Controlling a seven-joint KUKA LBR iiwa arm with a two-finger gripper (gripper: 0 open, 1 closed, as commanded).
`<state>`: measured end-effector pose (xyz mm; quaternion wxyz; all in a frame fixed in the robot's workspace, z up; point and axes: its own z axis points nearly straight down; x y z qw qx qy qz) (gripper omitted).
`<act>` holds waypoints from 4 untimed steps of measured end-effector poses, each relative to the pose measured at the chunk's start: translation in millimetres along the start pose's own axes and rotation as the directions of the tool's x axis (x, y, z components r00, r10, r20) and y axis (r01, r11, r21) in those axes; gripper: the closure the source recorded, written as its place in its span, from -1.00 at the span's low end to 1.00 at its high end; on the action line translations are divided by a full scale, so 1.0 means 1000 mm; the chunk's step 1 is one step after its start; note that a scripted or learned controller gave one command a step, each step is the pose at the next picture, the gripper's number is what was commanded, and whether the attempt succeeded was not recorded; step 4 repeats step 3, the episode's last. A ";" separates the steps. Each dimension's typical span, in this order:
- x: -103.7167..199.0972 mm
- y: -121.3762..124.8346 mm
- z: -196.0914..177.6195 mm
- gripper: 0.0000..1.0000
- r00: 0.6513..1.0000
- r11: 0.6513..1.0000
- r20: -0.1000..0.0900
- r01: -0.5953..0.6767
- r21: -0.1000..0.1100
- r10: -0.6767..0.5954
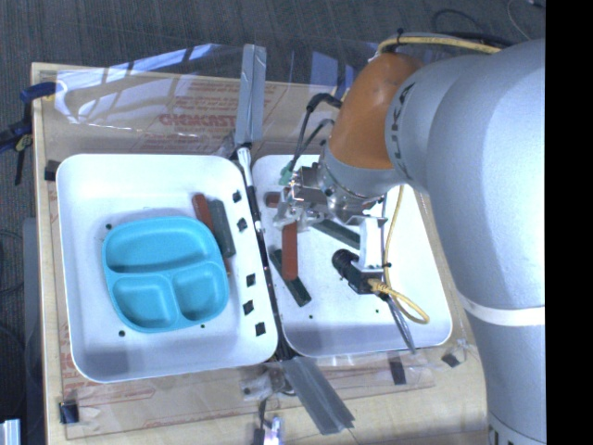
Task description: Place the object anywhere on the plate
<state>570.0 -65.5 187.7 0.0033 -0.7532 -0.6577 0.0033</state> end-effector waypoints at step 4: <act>0.132 -0.048 0.000 -1.00 1.000 1.000 0.003 -0.016 -0.002 0.016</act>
